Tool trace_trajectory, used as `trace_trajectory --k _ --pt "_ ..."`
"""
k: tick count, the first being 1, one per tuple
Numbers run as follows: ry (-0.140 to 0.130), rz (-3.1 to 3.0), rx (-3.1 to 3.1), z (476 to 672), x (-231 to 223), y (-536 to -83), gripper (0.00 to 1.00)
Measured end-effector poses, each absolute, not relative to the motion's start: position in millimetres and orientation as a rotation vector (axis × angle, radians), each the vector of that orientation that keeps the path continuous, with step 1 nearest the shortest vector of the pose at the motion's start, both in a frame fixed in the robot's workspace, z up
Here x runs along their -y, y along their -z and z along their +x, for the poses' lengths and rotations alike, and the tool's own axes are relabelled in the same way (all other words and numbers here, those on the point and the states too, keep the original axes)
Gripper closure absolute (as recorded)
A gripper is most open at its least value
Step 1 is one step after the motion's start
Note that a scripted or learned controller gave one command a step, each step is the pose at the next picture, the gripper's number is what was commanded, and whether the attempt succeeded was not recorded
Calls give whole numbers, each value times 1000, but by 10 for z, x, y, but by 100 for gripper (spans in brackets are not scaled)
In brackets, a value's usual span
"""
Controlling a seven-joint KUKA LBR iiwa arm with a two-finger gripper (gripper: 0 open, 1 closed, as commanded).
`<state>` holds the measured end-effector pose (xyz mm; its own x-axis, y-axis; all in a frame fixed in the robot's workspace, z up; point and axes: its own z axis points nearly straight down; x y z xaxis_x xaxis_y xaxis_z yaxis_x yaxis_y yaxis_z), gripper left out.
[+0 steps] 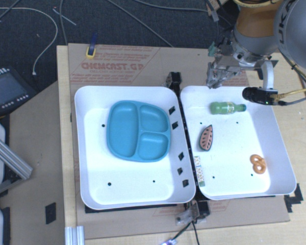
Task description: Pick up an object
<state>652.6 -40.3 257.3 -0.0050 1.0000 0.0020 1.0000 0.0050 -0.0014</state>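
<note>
The gripper [215, 80] is positioned above the right bin's [275, 137] far rim; its finger state cannot be determined. The green bottle [227, 107] is located just beneath, the pretzel [258, 164] near the right wall, with bare floor between them.

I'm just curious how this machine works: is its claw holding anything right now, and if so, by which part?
Nothing is held. The gripper hangs at the back edge of the right bin with nothing between its fingers; the bottle, the leaf and the pretzel lie untouched.

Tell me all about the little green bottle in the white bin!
The small green plastic bottle lies on its side near the far edge of the right white bin, cap pointing right. It has a pale label band around its middle. Nothing touches it but the bin floor; the gripper hangs above, just beyond it.
</note>
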Motion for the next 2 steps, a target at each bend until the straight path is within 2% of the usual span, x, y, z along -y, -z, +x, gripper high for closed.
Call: trace_trajectory --k 1,2 --pt "0 -2213 2225 6444 -118 -2576 100" --pt "-1 -2211 2225 6270 -685 -2527 100"
